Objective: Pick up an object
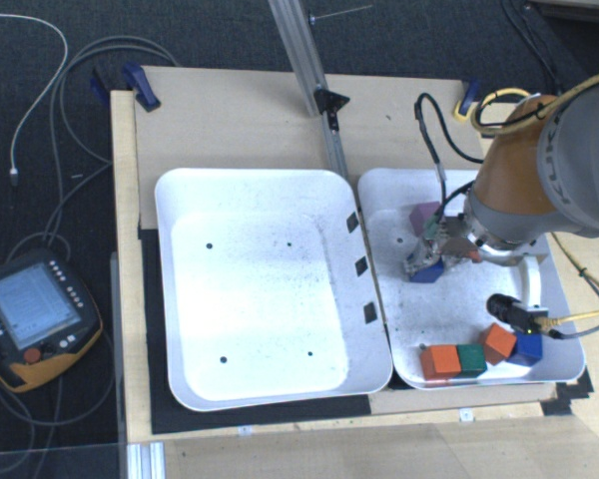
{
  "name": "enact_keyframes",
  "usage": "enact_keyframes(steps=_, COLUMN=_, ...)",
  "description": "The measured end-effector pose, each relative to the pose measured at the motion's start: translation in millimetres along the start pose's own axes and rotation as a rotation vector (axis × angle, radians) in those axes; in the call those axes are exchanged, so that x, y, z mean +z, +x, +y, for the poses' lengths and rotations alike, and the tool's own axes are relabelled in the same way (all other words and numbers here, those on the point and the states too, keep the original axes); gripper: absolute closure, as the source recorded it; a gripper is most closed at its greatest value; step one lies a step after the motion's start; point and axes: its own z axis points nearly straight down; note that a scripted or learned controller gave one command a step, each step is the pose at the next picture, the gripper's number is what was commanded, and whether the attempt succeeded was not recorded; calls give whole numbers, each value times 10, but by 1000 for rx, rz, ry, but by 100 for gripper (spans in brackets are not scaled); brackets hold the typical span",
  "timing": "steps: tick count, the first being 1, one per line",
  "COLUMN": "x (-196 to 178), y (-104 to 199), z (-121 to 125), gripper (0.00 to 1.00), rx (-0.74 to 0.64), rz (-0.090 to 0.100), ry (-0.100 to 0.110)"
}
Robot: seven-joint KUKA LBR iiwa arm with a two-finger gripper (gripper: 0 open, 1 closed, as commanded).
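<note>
We see the claw (pixel 425 258) low in the right bin (pixel 399 312), toward that bin's left side and nearer its far edge than its near one, hanging off the grey arm (pixel 569 158) with its orange band. Its tip sits right at a small blue object (pixel 426 272), and it looks to be touching or closing around that piece, but the metal parts and the object blur together, so we cannot tell how wide the claw stands or whether the blue piece is truly between its tips. A pale purple object (pixel 423 216) lies just beyond the claw, toward the bin's far edge, partly covered by the wrist.

As for progress, we judge the pick to be at the grasping stage: the claw is down at bin-floor level on a candidate object, and nothing appears lifted yet. What is left, as far as we can judge, is a firm hold and the raise clear of the bin.

In the same view, the right bin also holds a cluster along its near edge, toward the near right corner: an orange-red block (pixel 440 360), a green block (pixel 470 358) touching it, an orange block (pixel 499 341) and a blue block (pixel 528 348) just beside that. The left bin (pixel 180 297) shows a speckled white floor with a few dark dots.
</note>
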Motion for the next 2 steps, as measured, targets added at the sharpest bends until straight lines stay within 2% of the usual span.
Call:
enact_keyframes(steps=1, x=-938, y=893, z=59, gripper=100, rx=-9, rz=1, ry=-9)
enact_keyframes(steps=2, x=-884, y=1648, z=1, gripper=100, rx=-9, rz=2, ry=2)
